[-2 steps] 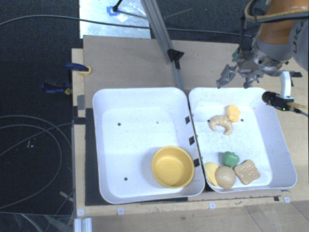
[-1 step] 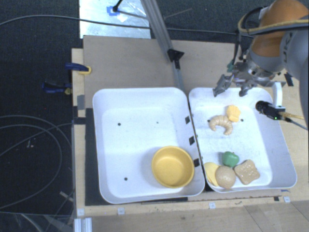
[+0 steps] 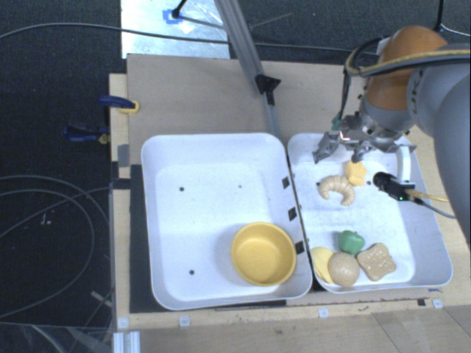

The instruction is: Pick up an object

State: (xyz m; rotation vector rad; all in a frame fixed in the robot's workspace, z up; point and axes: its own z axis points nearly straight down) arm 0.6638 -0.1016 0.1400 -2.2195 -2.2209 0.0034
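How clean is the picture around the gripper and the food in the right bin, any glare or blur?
Camera view: the gripper is soft-edged and dark against the white right bin; the croissant and green pepper read clearly with short soft shadows; the left bin is bright but not blown out; the yellow bowl is evenly lit.

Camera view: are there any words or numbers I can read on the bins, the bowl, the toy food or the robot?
None. No words, numbers or signs can be read on the white bins, the yellow bowl, the toy food such as the croissant, or the gripper.
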